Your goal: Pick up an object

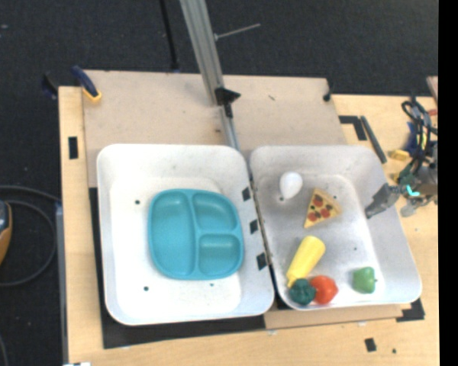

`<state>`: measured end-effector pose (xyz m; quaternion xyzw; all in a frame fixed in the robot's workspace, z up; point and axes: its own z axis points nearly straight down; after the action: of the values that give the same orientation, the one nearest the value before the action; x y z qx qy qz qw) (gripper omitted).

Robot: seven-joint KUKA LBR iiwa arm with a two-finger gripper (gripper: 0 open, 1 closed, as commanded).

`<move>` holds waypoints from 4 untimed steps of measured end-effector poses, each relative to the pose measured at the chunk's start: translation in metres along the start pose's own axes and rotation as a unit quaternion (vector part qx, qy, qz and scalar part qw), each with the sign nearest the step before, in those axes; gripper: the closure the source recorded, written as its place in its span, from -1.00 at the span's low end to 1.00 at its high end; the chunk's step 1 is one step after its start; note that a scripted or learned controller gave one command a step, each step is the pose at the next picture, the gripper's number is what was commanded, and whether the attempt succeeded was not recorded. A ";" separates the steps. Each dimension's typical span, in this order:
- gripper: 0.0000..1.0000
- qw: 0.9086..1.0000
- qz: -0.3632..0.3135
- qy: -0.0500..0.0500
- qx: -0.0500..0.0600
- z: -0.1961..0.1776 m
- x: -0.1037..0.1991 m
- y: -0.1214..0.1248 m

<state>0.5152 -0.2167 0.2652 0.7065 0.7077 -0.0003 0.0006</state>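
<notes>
Gripper (383,201) hung at the right bin's (389,258) right rim; whether it was clenched could not be told.

The bin held an egg (291,184), pizza slice (320,209), yellow piece (305,258), tomato (324,289), dark-green piece (301,292) and green piece (364,280), none touched. A teal tray (195,232) lay in the left bin (122,204).

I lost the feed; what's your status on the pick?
Gripper at right bin's right rim, nothing held. Pizza slice nearest, untouched. Path clear.
</notes>
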 end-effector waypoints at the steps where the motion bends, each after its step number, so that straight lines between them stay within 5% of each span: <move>1: -1.00 1.000 0.000 0.000 -0.001 -0.001 0.000 0.000; 4: -1.00 1.000 0.002 0.000 -0.002 0.165 0.002 -0.014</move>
<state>0.5014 -0.2152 0.1005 0.7078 0.7064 0.0005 0.0021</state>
